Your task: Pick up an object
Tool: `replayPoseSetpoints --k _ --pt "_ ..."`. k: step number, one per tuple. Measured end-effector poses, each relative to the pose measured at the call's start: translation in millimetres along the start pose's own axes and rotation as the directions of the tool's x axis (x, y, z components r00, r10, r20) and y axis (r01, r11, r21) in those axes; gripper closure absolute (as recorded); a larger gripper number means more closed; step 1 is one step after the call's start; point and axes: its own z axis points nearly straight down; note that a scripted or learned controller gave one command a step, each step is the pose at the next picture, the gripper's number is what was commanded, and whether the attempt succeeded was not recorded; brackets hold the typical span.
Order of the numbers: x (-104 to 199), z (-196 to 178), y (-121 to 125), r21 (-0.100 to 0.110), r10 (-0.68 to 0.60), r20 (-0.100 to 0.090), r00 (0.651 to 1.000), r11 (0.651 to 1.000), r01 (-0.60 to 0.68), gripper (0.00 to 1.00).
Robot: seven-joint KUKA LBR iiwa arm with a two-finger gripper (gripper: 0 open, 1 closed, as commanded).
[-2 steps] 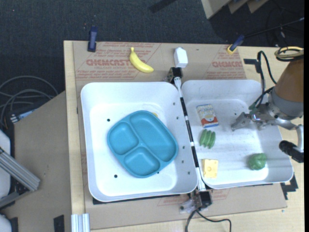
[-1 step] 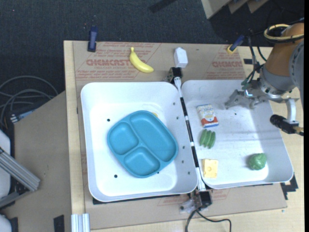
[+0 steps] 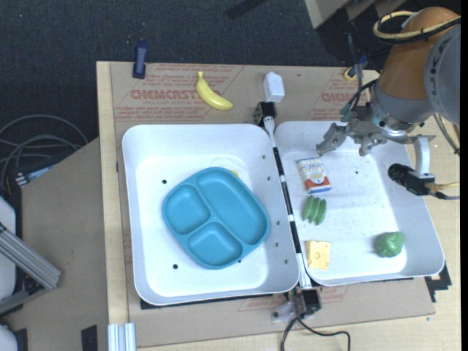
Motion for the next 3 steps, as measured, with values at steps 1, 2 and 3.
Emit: replayPoseSetpoints --k 1,2,3 --pt "22.7 86.6 -29.4 0.004 0.003 0.001 1.000 1.000 -0.003 0.00" --pt "22.4 75.9 -28.6 0.001 0.003 0.002 1.000 1.000 -0.003 1.00" --pt "89.0 -14.8 -68.9 0.000 0.001 0.001 1.000 1.000 -0.001 1.00"
